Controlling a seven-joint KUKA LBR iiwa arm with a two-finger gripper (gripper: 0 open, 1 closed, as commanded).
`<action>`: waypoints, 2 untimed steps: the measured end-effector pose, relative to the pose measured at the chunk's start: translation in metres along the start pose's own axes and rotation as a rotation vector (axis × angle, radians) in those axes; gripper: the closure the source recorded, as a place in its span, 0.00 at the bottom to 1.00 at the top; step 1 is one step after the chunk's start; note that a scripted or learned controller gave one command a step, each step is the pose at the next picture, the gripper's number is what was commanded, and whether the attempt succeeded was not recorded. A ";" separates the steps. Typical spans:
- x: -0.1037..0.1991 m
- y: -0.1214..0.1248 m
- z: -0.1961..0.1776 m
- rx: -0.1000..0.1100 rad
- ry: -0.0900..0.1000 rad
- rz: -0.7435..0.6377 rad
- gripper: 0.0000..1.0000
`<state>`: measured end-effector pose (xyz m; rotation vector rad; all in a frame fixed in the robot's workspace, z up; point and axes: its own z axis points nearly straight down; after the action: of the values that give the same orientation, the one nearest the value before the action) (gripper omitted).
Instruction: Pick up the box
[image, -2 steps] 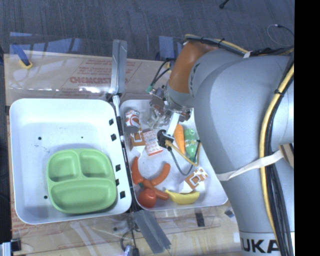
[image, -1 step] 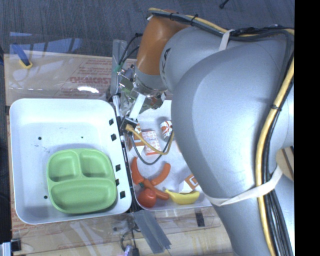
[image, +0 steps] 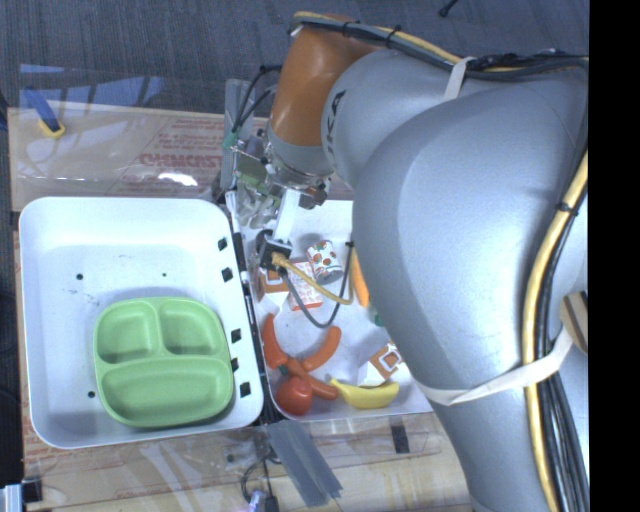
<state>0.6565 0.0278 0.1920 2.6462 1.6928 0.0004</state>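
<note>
My bench (image: 120, 465) is pale wood under a clear plastic sheet (image: 130, 150) printed with red lettering; two shallow white bins sit directly on it, just beside each other; I see the left bin (image: 40, 230) whole, and the near rim of the right bin (image: 340, 412); a blue strip (image: 38, 105) lies at the far left; a grey strip (image: 305, 465) lies near the front edge.

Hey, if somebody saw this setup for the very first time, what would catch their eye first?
The huge grey arm with its orange band looms over the right bin, its pincer at that bin's far left corner. In the left bin a bright green divided plate lies alone, while a banana, a tomato and a small orange-and-white box crowd the right bin's near end.
</note>
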 end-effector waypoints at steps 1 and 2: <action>-0.087 -0.041 0.000 0.004 -0.001 -0.485 1.00; -0.087 -0.041 0.000 0.004 -0.001 -0.485 0.00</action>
<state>0.5828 -0.0343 0.1917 2.1643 2.2804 -0.0036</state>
